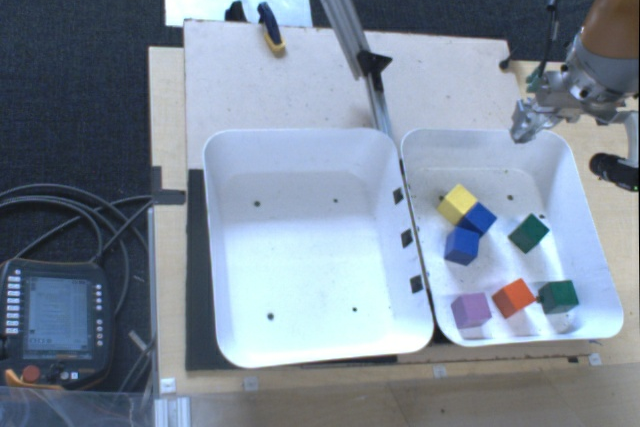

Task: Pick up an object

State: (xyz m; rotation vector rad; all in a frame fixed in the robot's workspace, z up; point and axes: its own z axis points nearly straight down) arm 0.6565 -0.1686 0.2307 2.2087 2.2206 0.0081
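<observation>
1. Gripper (527,123) hangs over the far right corner of the right bin (583,185); whether it is parted or closed, cannot tell.
2. Nearest pick: yellow cube (458,203), lying nearer and to the left of the tool, touching a blue cube (480,218).
3. Right bin also holds a second blue cube (461,246), two green, one orange, one purple.
4. Left bin (225,215) sits just beside it.
</observation>
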